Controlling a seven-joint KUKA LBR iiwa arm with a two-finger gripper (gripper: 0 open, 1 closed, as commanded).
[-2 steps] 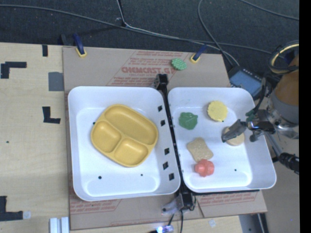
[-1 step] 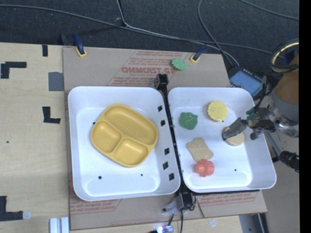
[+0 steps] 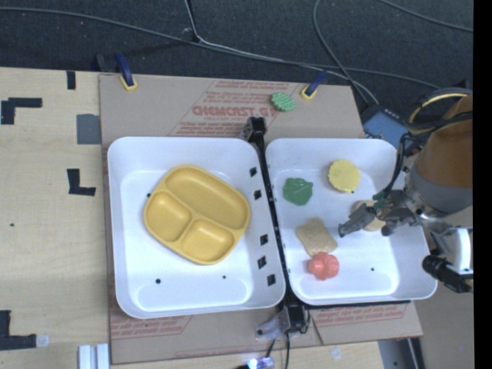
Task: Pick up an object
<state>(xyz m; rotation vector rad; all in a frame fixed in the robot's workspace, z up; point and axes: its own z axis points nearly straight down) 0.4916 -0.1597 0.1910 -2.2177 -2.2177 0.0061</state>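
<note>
Food pieces, a green lump (image 3: 297, 191), yellow disc (image 3: 344, 175), tan slab (image 3: 316, 236) and red ball (image 3: 324, 266), lie loose in the right bin (image 3: 384, 283), so the tool (image 3: 355, 223) hovers spread between disc and slab, gripping nothing.

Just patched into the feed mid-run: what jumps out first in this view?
The big yellow divided tray lying tilted in the left bin grabs the eye first. Next is the right bin, with a green piece, a round yellow piece, a tan piece and a red piece scattered in it. The gripper reaches in from the right, just beside the tan piece.
</note>
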